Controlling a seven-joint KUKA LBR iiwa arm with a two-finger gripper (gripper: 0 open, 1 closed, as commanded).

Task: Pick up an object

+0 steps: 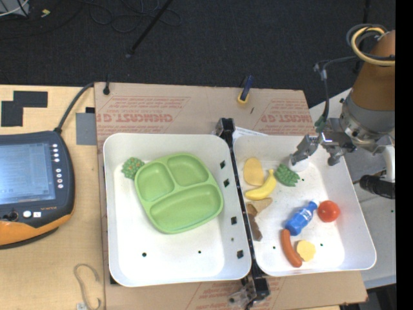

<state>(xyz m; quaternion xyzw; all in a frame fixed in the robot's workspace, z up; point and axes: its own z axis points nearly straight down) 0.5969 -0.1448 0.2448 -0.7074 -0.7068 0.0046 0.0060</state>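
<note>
Two shallow white bins are set side by side on a sheet of cardboard (193,108). In the left bin (129,250) a green divided plate (179,192) is laid, and a small green leafy toy (132,167) is seen touching its upper left corner. The right bin (348,237) is filled with toy food: a yellow potato-like piece (253,170) near the divider, a banana (262,188) just below it, a green leafy piece (287,175) touching the banana's right end, and a brown piece (254,214) close to the divider. Further right, a blue bottle (301,217) is laid at a slant, with a red tomato (328,211) just beside its cap end. Nearer the front edge, a red sausage (290,247) and a small yellow piece (305,250) are found touching each other. The arm (371,89) is brought in from the right, and the gripper (319,147) is held over the upper part of the right bin, above and to the right of the green leafy piece. Its fingers (303,151) are spread apart and nothing is seen between them (none of the toys is lifted). A grey and orange control tablet (32,179) is placed on the bench to the left of the bins.
</note>
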